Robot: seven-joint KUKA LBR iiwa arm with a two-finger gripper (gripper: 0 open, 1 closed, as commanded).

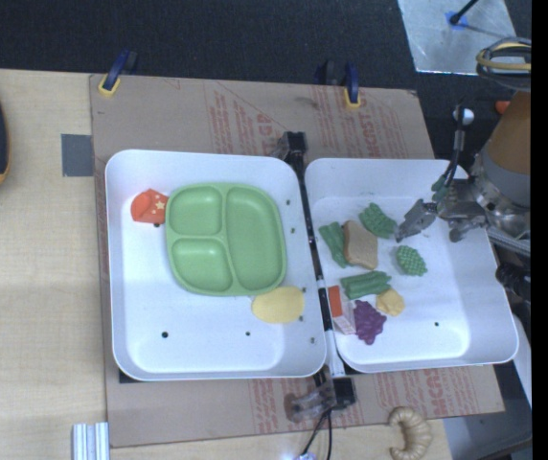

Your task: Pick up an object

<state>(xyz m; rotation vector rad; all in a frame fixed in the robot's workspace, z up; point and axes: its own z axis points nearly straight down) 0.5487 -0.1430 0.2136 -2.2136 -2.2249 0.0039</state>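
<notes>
1. Pincer [418,220] of the grey arm reaches in from the right and hangs over the upper right part of the right bin [466,338]. Its dark fingers point down and to the left. Whether they are apart or together cannot be told at this slant, and nothing shows between them.

2. Toy food pieces, any of which could be the object to pick up, lie in the left half of the right bin. Nearest the pincer are a dark green leafy piece [377,219], just left of the tips, and a bumpy green piece [409,260], just below them.

3. Further left in that bin lie a tan bread slice [360,244] with a green pod [332,243] beside it, a long green vegetable [365,283], a small yellow piece [390,302], a purple grape bunch [368,321] and a red and white piece [335,303] against the bin's left wall.

4. In the left bin [149,348] sit a green divided plate [226,239], a red piece [148,206] at its upper left and a yellow piece [279,305] at its lower right.

5. Both bins rest on cardboard on the worktop [34,286].

6. Progress, as a judgement: the pick-up looks not yet done. All pieces seem to lie flat in the bins, none lifted. Left to do: lower onto a piece, probably one of the two green ones nearby, close on it and raise it.
</notes>
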